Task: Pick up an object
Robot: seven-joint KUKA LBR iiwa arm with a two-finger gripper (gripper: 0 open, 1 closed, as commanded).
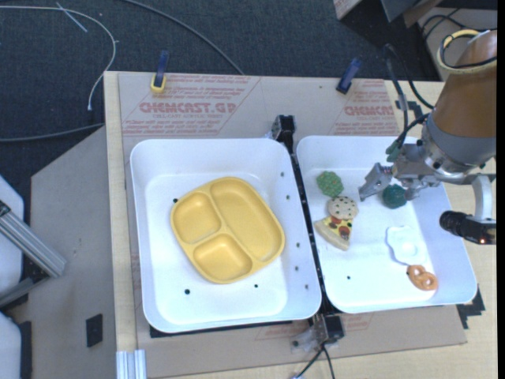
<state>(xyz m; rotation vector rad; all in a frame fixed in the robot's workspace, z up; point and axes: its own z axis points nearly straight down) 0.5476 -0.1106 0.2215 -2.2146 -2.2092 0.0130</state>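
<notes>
— Cardboard-topped table, two white bins. What's where?

— I see a yellow divided plate in the left bin. Right bin: broccoli, pizza slice, pretzel.

— Gripper?

— Gripper low in the right bin, fingers spread, touching a dark green ball.

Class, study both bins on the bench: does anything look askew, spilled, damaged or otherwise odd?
Nothing looks spilled or broken. The yellow divided plate sits turned at an angle in the left bin rather than square to its walls. In the right bin, the toy foods lie loosely scattered, with the pizza slice touching the cookie.
</notes>
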